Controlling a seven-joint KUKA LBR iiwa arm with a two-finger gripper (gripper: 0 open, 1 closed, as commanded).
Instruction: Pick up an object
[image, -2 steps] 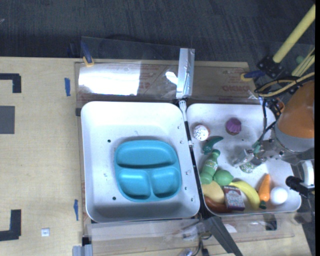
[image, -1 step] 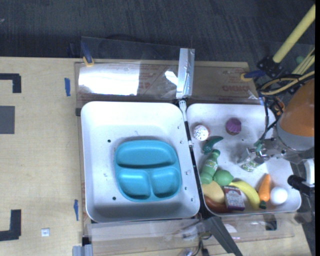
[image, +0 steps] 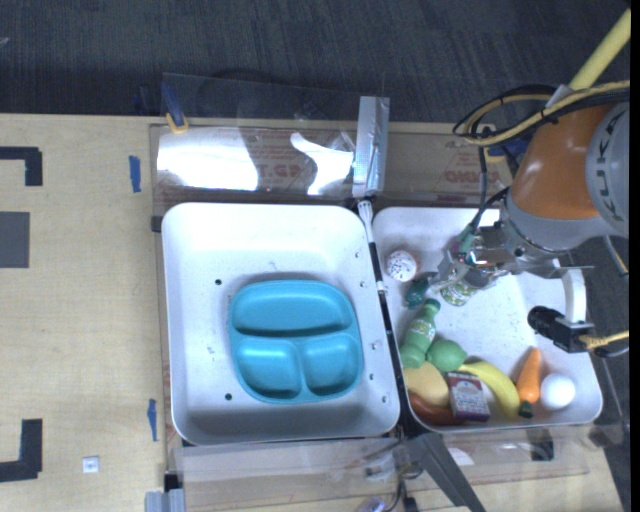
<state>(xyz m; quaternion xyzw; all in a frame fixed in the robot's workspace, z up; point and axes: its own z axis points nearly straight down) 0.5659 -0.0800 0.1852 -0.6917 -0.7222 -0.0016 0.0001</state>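
We see the gripper above the right bin, near a bottle; its grip we cannot tell.

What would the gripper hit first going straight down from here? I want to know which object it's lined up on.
Probably the green bottle's cap end just below the gripper; depth is unclear, so it might meet the right bin's floor instead.

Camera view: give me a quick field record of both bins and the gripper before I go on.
left bin: holds a blue divided tray
right bin: green bottle, white ball, banana, carrot, white egg, red box
items: crowded toward the bin's near edge
gripper: over the right bin's far part, above the bottle's cap end
grasp: nothing seen between the fingers
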